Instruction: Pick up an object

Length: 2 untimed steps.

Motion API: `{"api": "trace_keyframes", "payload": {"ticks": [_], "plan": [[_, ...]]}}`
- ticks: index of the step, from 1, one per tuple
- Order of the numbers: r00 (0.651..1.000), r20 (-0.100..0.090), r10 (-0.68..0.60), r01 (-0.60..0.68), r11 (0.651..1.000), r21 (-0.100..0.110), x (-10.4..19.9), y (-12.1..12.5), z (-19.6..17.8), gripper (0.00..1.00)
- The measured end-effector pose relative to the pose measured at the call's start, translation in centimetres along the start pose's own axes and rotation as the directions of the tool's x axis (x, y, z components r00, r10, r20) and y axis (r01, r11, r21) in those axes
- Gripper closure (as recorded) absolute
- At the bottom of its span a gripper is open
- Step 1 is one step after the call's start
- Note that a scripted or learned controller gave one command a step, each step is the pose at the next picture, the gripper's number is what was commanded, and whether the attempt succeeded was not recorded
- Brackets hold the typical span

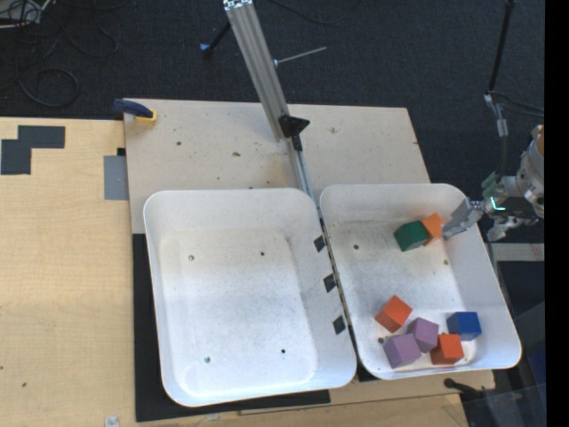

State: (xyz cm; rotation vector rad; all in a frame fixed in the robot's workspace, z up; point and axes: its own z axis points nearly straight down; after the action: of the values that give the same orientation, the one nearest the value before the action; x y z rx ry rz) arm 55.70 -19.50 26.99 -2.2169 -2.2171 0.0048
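Dark carpet with loose cables lies behind a pale bench (356, 145), and a light wooden surface with grey patches sits to the left. On the bench rest two shallow white bins side by side. The left bin (178, 216) shows a scuffed, speckled floor. A slanted aluminium rail (262, 65) rises from the far side of the bench, toward the gap between the bins, and a small blue and yellow clamp (135, 109) lies at the far left corner of the bench.

The right bin (364, 198) holds the blocks. Toward its far right side a green block (412, 235) touches a small orange block (432, 227). Near the front edge sit an orange block (394, 313), two purple blocks (413, 341) close together, a red-orange block (447, 349) and a blue block (464, 325), all clustered.

The arm enters from the right, and the tool (464, 218) reaches over the right rim of that bin, its tip just beside the small orange block. Whether its fingers are spread or closed cannot be told from this slant, and no block is seen between them.
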Motion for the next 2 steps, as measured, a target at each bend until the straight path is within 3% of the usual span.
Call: {"api": "trace_keyframes", "payload": {"ticks": [1, 2], "plan": [[1.000, 0.001, 0.000, 0.000, 1.000, -0.004, 0.0, 0.1, -0.2, 0.00], [1.000, 0.000, 0.000, 0.000, 1.000, 0.002, -0.2, 0.5, 6.1, 0.00]]}}
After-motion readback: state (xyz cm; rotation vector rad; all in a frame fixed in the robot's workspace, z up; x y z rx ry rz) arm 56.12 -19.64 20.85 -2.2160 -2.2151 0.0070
